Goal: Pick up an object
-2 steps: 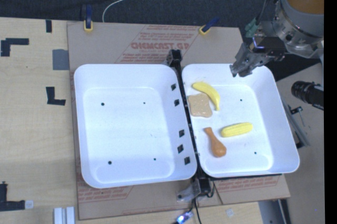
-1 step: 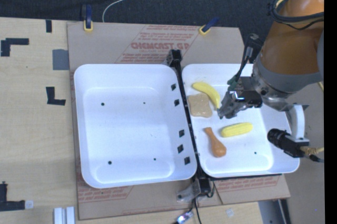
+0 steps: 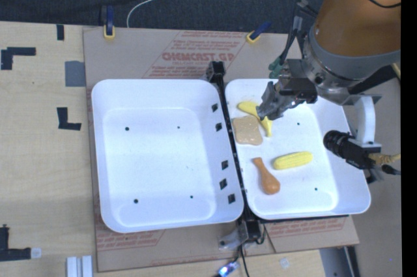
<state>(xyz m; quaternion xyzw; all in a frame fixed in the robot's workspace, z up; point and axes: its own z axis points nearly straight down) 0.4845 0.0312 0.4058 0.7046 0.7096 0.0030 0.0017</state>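
Four small items lie in the right bin (image 3: 339,201). A yellow banana (image 3: 249,109) sits near the bin's upper left, partly under my gripper (image 3: 266,115). Just below it is a tan slice of bread (image 3: 247,131). A yellow corn cob (image 3: 292,160) lies mid-bin, and an orange-brown drumstick (image 3: 266,176) lies to its lower left. My gripper hangs low over the banana's right end, its dark fingers pointing down and left at the fruit. Whether anything sits between the fingers cannot be made out.
The left bin (image 3: 156,158) stands beside the right one, with a black divider clip strip (image 3: 225,139) between them. A black cylindrical fitting (image 3: 345,146) juts over the right bin's right rim. The cardboard sheet (image 3: 189,54) lies under both bins.
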